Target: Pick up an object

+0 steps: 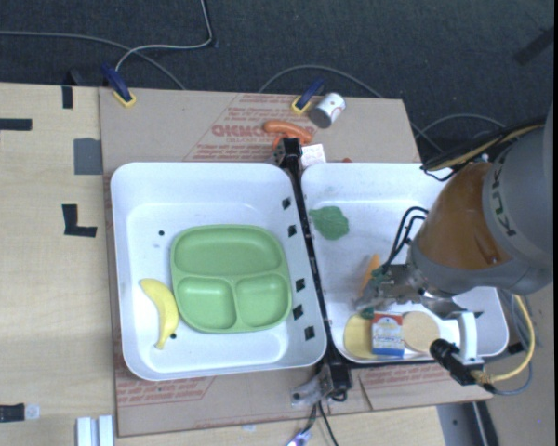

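The arm (488,221) comes in from the right and hangs over the right bin (353,179), with the gripper (383,288) low down near the front of that bin. Honestly can't tell how the gripper is set, it's just a dark tangle of metal and cable from this angle, and nothing clearly sits in it. Right next to it, just toward the front edge, there's a small carton (387,334) with a red and blue label, lying on top of a flat yellow disc (355,338), and a pale round thing (418,326) sits touching the carton on its right side. A little orange bit (375,263) pokes out beside the gripper, too small to make out. Further back in the same bin is a green crumpled lump (330,222), well apart from the gripper. The left bin (130,203) holds a green divided plate (231,278) with three sections, and a banana (162,310) lying just beside the plate's left edge, by the bin wall. The arm's grey and orange bulk covers the right half of the right bin, so whatever is under there is hidden. Behind the bins, on the cardboard, there's a small silver cylinder (326,110) and an orange-red thing (288,129).
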Robot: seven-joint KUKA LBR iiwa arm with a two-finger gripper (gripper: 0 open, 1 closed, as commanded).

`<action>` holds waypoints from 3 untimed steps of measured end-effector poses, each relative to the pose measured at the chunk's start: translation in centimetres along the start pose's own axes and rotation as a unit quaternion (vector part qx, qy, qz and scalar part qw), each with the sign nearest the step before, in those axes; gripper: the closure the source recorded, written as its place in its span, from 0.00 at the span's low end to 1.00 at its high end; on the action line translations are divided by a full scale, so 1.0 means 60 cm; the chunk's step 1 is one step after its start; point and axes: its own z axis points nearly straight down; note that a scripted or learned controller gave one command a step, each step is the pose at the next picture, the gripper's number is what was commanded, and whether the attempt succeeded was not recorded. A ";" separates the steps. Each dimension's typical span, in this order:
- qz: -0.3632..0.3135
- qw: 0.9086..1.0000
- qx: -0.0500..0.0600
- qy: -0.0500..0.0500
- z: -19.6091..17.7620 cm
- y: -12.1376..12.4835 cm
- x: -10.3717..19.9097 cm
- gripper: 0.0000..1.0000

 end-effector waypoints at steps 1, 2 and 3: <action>0.000 1.000 0.000 0.000 0.000 0.000 0.000 0.00; 0.000 1.000 0.003 0.002 0.017 0.023 -0.004 0.00; 0.000 1.000 0.001 0.000 0.000 0.025 -0.005 1.00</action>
